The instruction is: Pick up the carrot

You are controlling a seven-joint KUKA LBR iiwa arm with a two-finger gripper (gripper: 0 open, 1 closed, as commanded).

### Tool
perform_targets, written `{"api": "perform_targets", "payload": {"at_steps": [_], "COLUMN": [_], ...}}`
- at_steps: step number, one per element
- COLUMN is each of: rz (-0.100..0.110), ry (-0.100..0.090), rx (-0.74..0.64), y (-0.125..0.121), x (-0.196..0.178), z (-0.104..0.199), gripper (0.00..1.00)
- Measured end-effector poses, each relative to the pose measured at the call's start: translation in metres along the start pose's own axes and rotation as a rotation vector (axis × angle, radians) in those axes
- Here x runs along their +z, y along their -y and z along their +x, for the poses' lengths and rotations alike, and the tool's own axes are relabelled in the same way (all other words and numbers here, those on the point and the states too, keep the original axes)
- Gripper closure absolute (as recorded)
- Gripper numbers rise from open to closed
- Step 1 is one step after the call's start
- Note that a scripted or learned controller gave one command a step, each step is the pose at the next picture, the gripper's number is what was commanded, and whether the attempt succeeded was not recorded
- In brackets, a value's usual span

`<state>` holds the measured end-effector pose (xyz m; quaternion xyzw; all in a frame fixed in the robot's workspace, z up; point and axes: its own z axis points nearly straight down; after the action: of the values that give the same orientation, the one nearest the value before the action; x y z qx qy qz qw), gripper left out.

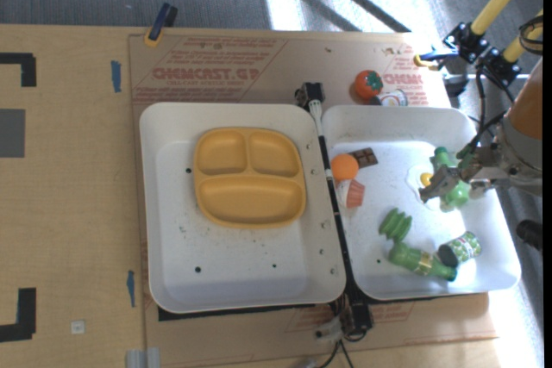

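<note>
The carrot [345, 166] is a small orange piece lying at the left edge of the right bin [492, 276], beside the divider and next to a brown chocolate piece [366, 158]. My gripper [442, 184] hangs low over the right side of that bin, well to the right of the carrot and apart from it. Pale green and yellow toy parts [455, 195] sit right at the gripper; whether it touches them is unclear.
A yellow divided plate [250, 175] lies in the left bin [172, 271]. The right bin also holds a red-and-white packet [353, 193], a ribbed green toy [396, 224], a green bottle [417, 258] and a small can [462, 248]. A toy tomato [368, 84] rests behind the bins.
</note>
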<state>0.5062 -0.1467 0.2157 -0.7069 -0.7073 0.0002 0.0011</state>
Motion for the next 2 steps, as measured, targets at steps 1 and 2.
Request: {"api": "perform_targets", "payload": {"at_steps": [1, 2], "rz": [0.0, -0.006], "ry": [0.0, 0.004], "rx": [-0.185, -0.45], "y": [0.027, 0.026], "x": [0.067, 0.02], "z": [-0.018, 0.007], "gripper": [0.0, 0.0]}}
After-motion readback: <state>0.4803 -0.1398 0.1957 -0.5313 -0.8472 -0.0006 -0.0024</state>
